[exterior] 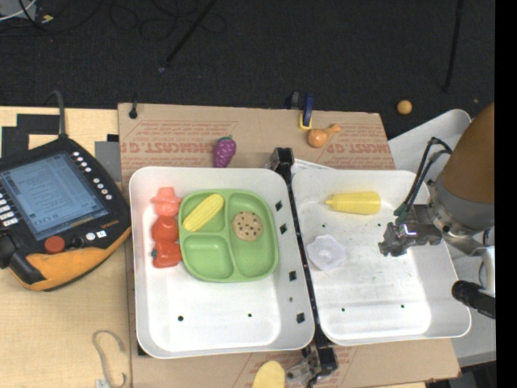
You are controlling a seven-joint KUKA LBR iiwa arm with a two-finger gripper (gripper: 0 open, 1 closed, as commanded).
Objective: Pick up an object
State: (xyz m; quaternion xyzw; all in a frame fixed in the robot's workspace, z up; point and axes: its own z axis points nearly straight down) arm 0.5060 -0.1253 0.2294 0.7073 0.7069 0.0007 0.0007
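Camera view had the gripper (395, 239) low over the right bin (404, 318), near its right side; honestly couldn't tell its state. A yellow mustard bottle (354, 203) lay at the bin's far end, with a clear cup (326, 252) nearer the middle divider.

Two white bins (218, 330) sit on brown cardboard (242, 132) printed with red lettering. A green divided plate (212, 259) holds yellow corn (201, 212) and a tan, dark-speckled cookie (247, 226). Beside it, a red bottle (165, 231). The right bin holds a yellow mustard bottle (353, 203). Purple grapes (224, 150) lie on the cardboard.
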